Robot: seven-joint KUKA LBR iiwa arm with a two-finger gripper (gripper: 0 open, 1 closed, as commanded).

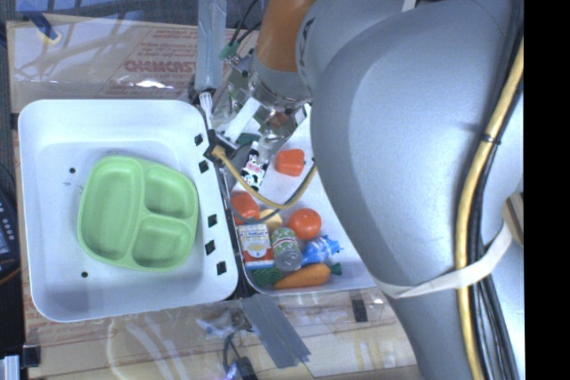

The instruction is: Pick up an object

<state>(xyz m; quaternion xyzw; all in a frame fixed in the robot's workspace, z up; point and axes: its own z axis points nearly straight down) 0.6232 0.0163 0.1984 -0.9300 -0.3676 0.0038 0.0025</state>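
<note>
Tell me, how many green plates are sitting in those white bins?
1. A light green plastic divided plate with three compartments lies in the left shallow white bin. The big grey arm covers much of the right white bin, so another could be hidden there.

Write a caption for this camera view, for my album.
Grey robot arm reaching over a white bin of toy food, beside another bin holding a green divided plate.
</note>
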